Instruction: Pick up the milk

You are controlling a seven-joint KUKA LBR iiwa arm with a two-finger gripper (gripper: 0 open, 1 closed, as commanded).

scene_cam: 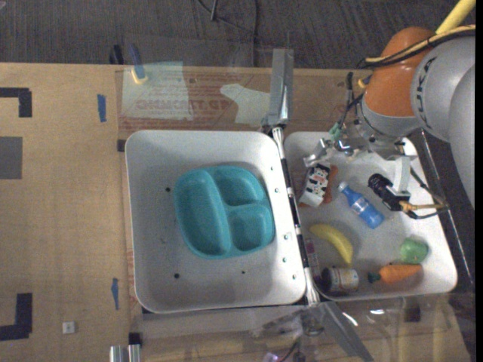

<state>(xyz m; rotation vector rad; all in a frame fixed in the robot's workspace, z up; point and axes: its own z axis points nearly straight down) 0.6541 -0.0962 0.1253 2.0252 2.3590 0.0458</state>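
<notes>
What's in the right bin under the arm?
Milk carton, blue bottle, banana, can, carrot, green item. The arm covers the bin's top corner.

Teal divided plate (223, 211) in left bin (151, 277); blue bottle (361, 207), banana (334, 242), carrot (400, 273), jar (342, 279) in right bin (445, 274).
</notes>
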